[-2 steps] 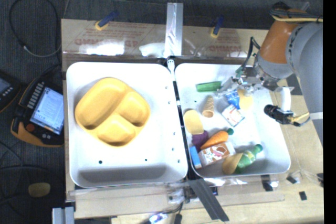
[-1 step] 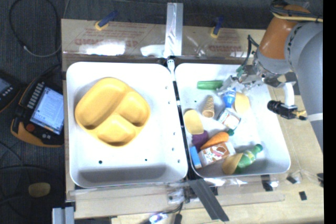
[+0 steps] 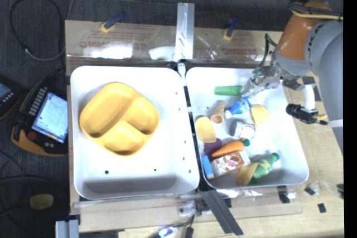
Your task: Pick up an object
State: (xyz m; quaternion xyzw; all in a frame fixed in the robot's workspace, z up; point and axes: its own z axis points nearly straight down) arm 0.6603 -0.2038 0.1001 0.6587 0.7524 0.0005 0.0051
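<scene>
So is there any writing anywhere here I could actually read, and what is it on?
None can be read.
Cardboard behind the bins: reddish print, too blurred.
Handheld screen left of the bench: lines of text, too small.
Carton in the right bin: label print, too small.

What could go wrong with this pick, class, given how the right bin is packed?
1. The end effector hovers over a crowded spot: the blue bottle, green stick and cone lie close together, so it may nudge or pinch two at once.
2. The carrot and carton touch neighbours; lifting one could drag another.
3. The green bottle lies by the bin wall, leaving little finger room.
</scene>
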